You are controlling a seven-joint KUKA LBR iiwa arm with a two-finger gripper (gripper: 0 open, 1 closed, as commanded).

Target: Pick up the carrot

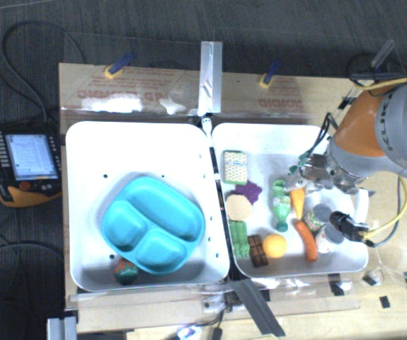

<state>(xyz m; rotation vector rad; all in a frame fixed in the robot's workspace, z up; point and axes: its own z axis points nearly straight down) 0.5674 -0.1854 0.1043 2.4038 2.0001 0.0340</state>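
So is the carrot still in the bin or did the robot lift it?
Lying in the right white bin: the long orange carrot rests on its floor, below the gripper.

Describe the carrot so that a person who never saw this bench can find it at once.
Look in the right white bin, at its lower right part under the grey arm. The carrot lies there slanted, right of the orange ball. Its long, thin, tapered shape sets it apart from the round ball and green bottle.

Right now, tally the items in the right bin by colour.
Orange: 3, the carrot, a longer orange piece, an orange ball
Green: 3, bottle, patterned packet, ridged piece
Purple: 1
Tan: 1
Brown: 1
Total: 9
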